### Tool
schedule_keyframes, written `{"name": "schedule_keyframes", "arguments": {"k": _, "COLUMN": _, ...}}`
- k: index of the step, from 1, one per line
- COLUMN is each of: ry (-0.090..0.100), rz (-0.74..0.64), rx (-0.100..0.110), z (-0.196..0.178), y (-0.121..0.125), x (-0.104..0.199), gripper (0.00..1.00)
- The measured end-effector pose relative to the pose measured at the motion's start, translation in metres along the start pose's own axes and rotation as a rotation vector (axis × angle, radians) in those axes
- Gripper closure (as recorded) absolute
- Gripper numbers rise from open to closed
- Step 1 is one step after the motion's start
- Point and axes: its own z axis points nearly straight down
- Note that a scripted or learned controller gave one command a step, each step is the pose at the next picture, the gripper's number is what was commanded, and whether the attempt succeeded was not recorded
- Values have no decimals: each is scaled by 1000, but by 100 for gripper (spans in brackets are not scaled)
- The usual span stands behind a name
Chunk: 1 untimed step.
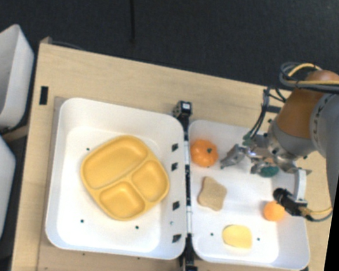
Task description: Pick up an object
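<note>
My gripper [245, 162] hangs over the back of the right bin [292, 249], its two fingers spread open above bare bin floor, with nothing between them. A small teal object [270, 172] lies just right of the right finger. An orange pumpkin-like fruit [204, 153] sits just left of the left finger. Nearer the front lie a slice of bread [212, 193], a small orange ball [274, 211] and a pale yellow piece [237, 236].
The left bin [60, 210] holds a yellow divided plate [125, 176]. A ridge with black clips [183, 179] separates the two bins. A black cable end [287, 199] on the arm hangs close to the orange ball. White seats stand at the far left.
</note>
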Motion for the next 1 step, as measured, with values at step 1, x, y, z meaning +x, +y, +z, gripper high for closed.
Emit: {"name": "schedule_keyframes", "arguments": {"k": 1, "ry": 0, "rz": 3, "rx": 0, "z": 26, "y": 0, "x": -2, "gripper": 0}}
